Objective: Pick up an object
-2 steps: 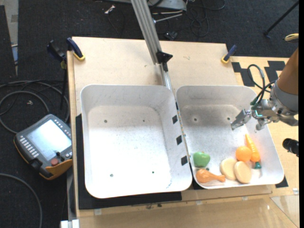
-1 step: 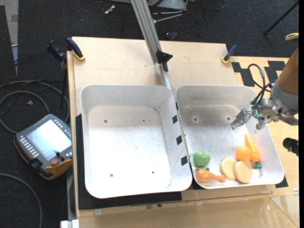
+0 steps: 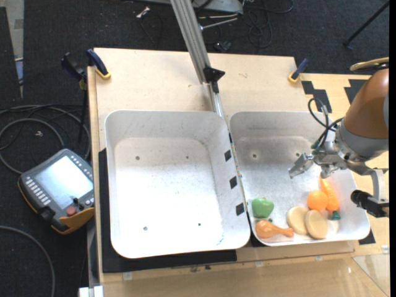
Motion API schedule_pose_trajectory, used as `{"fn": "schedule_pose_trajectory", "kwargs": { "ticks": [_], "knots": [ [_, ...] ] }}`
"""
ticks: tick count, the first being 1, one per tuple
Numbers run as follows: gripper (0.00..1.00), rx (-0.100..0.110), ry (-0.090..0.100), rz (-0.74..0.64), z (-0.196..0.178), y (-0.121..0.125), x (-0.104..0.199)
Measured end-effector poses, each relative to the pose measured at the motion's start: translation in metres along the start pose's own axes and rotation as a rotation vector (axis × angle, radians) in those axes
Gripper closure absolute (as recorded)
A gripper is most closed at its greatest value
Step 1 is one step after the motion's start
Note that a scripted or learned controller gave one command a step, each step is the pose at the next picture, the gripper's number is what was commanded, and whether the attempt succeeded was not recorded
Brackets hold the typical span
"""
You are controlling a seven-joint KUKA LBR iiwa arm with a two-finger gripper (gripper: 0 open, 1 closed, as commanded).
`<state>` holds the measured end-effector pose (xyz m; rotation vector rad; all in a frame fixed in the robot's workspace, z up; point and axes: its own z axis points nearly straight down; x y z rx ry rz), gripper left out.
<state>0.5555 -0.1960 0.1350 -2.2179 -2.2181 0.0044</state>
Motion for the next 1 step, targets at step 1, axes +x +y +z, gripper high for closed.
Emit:
{"fn": "schedule_pose_trajectory", "kwargs": {
  "ticks": [1],
  "knots": [
    [0.00, -0.005, -0.002, 0.000, 0.0415, 0.0004, 0.0005]
  ]
}}
